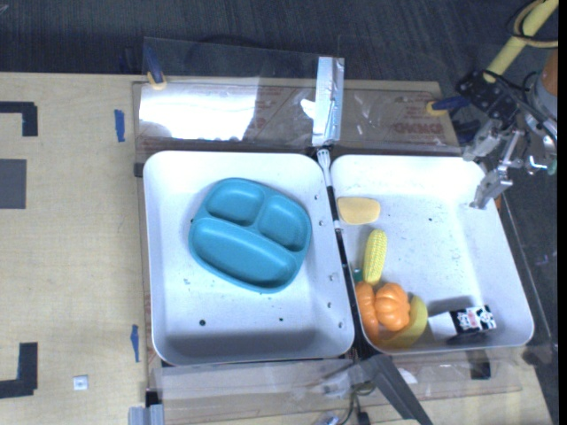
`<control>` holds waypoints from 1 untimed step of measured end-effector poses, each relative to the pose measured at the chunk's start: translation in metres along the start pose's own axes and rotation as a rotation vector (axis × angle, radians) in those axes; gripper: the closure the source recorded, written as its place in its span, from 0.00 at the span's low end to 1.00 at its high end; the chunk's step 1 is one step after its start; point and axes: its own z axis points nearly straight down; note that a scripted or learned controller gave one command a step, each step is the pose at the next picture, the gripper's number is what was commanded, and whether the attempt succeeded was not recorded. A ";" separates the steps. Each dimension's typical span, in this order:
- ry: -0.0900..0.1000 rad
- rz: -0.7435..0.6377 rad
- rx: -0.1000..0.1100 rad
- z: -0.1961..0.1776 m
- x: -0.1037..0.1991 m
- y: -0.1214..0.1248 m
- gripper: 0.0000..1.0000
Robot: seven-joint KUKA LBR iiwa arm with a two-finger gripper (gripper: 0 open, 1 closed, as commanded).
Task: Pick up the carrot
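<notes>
At the upper right corner of the right bin [461,180], the pincer [493,177] is hovering above the rim, well apart from the carrot [362,306]. How far the pincer is standing open cannot be told at this angle. It is not carrying the carrot, which is lying in the bin.

The carrot is resting at the lower left of the right bin, against the wall shared with the left bin [168,237]. Its orange body is touching a ribbed orange pumpkin [391,306], and what appears to be a small green top is pointing toward the corn cob [376,255].

Judged from this layout, the approach step is in hand and the grasp is not yet begun. The next move is calling for travel across the bin toward its lower left, then a descent into the narrow space between wall and pumpkin. The crowding is leaving little clearance, so a closure along the carrot's short axis is looking advisable.

The items appear to be smooth moulded plastic toys: the carrot is tapering, the pumpkin is lobed, the corn is bumpy. A glossy blue divided plate [251,233] is occupying the left bin. Both bins are sitting on a pale wooden surface [62,237].
</notes>
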 end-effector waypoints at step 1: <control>-0.008 -0.002 -0.002 -0.010 -0.002 0.003 1.00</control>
